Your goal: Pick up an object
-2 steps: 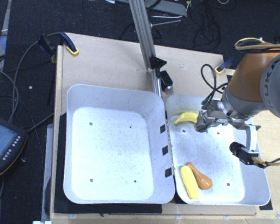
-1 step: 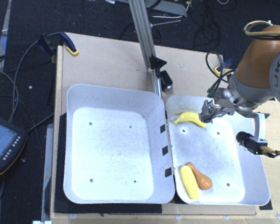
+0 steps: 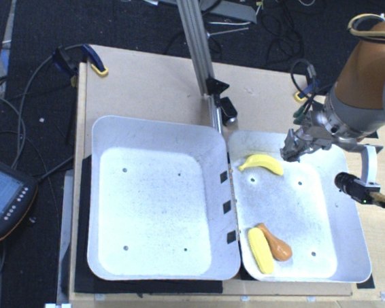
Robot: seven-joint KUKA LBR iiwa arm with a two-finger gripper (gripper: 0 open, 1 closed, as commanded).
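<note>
Holding banana (image 3: 261, 164), yellow block (image 3: 260, 251), orange piece (image 3: 275, 244): right bin (image 3: 348, 231); claw (image 3: 292, 152) state unclear.

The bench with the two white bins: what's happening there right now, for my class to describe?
A grey and orange robot arm reaches in from the right, its gripper hanging over the far edge of the right bin. Just beside it lies a yellow banana. Nearer the front of that bin lie a yellow block and an orange piece, touching. Nothing has been picked up yet.
</note>
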